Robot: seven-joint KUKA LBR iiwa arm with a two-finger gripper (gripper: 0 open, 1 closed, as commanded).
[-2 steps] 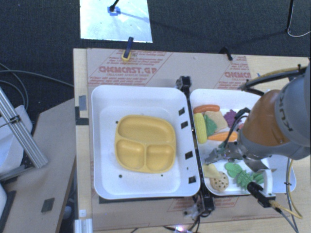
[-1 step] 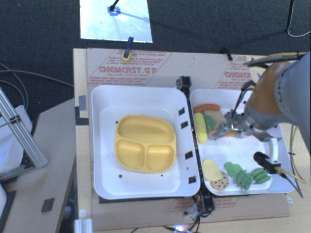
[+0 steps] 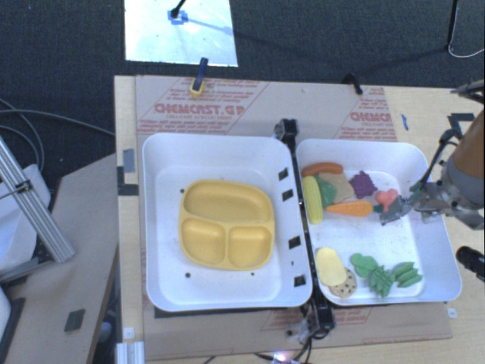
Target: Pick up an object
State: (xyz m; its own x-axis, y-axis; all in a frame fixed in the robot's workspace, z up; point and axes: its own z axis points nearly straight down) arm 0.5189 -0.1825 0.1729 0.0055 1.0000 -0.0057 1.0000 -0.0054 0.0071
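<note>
Your claw [image 3: 395, 212] hangs low over the right bin [image 3: 436, 268], near its right-hand wall, and you cannot tell from this angle how it is set. Just beside its tip, to the left, lie a small red piece [image 3: 386, 198] and a carrot [image 3: 350, 209]; whether the tip touches the red piece is unclear. A little further left sit a purple grape bunch [image 3: 364, 181], a green leafy piece [image 3: 326, 191], a corn cob [image 3: 311, 199] and, above them, a sausage [image 3: 322, 168]. Below the claw, toward the near rim, you have green vegetables [image 3: 389, 274], a cookie [image 3: 342, 283] and a pale yellow slice [image 3: 329, 264].

Straight below the claw the bin floor is bare white. Well to the left, past the divider where the bins meet, the left bin [image 3: 163, 203] holds a yellow divided plate [image 3: 226, 224].

Both bins rest on a cardboard sheet [image 3: 250, 105] printed in red with "CHEMCAST GP". A tan bench [image 3: 83, 203] and dark carpet [image 3: 61, 36] surround it.
</note>
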